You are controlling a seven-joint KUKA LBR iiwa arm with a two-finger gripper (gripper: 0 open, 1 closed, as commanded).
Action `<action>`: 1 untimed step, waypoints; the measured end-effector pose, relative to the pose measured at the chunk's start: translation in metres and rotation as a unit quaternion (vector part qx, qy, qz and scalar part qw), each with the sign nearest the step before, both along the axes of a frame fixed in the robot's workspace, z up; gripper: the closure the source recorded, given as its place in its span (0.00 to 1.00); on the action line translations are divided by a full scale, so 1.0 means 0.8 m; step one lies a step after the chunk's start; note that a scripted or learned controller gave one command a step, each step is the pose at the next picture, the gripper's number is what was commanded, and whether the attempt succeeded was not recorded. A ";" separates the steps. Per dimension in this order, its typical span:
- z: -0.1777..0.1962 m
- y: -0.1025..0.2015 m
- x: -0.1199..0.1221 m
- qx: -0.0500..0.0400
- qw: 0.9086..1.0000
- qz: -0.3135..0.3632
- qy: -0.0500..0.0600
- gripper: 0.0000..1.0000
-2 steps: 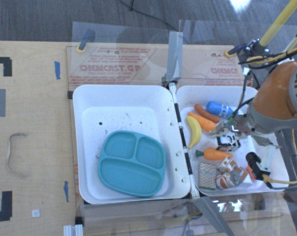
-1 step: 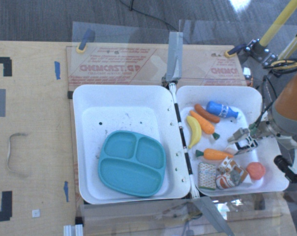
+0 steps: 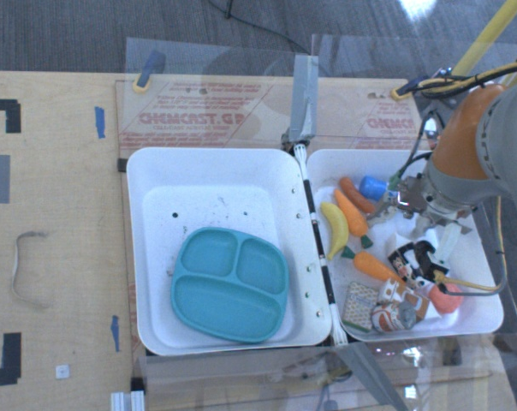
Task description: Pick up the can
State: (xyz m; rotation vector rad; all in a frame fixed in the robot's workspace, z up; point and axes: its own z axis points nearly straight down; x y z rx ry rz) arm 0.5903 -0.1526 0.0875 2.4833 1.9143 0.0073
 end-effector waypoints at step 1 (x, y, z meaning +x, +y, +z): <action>0.096 0.001 -0.033 0.000 0.997 0.074 0.003 0.00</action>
